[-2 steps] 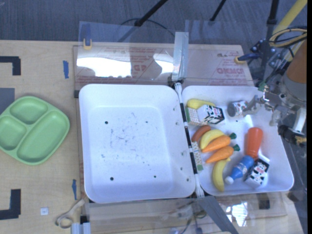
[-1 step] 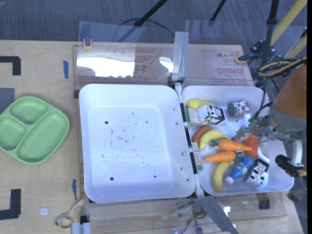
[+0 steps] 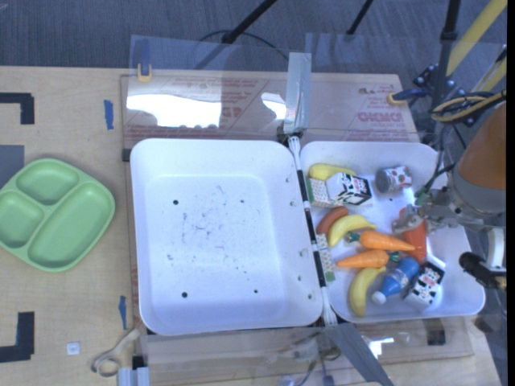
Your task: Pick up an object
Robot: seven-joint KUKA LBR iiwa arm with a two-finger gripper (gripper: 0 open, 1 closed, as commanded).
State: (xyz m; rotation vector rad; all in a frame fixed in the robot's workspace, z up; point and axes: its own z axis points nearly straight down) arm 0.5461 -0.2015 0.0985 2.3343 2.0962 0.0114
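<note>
We see a pale wooden worktop [image 3: 64, 103] on grey carpet floor [image 3: 121, 6], where black tripod legs [image 3: 265, 6] stand

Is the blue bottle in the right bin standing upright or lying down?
Lying down. The blue bottle rests on its side in the right bin, white cap toward a banana.

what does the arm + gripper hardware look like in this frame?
The arm is a rounded grey body with a broad orange band above the wrist, entering from the right. The gripper is small, metallic grey with dark fittings. Dark cables run alongside the wrist. No legible markings.
</note>
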